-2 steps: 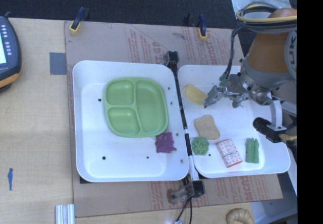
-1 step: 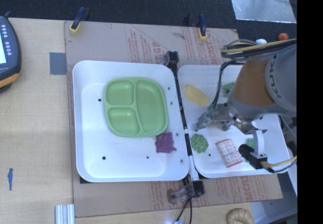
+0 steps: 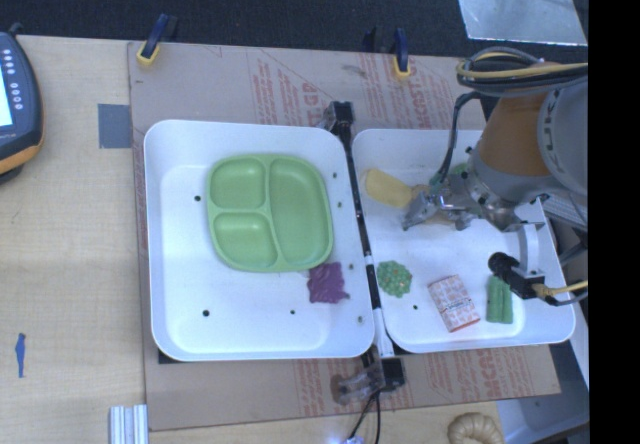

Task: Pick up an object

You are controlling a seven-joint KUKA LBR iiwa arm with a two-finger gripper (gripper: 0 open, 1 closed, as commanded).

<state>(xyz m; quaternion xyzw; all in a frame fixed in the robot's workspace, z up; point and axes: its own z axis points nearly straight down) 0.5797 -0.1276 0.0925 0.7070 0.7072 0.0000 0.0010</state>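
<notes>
- We see two white bins side by side: the left bin (image 3: 170, 262) and the right bin (image 3: 545, 332).
- In the left bin a green plate (image 3: 270, 212) with three compartments lies near the middle.
- A purple piece (image 3: 326, 283) sits at the plate's 5 o'clock, just beside its rim, on the bin floor.
- The arm (image 3: 520, 137) comes in at 3 o'clock over the right bin, its orange band above the wrist.
- The gripper (image 3: 420, 213) points toward 9 o'clock, low over the right bin's upper half.
- We cannot tell how the jaws stand; nothing shows between them.
- A yellow block (image 3: 388, 188) lies at the gripper's 10 o'clock, just beside its tip; we cannot tell if they touch.
- A green lump (image 3: 394, 278) lies at the gripper's 7 o'clock, near the bin's left wall.
- A red-and-white packet (image 3: 453, 302) lies at the lump's 4 o'clock, apart from it.
- A green bar (image 3: 499, 299) lies at the packet's 3 o'clock, near it.
</notes>
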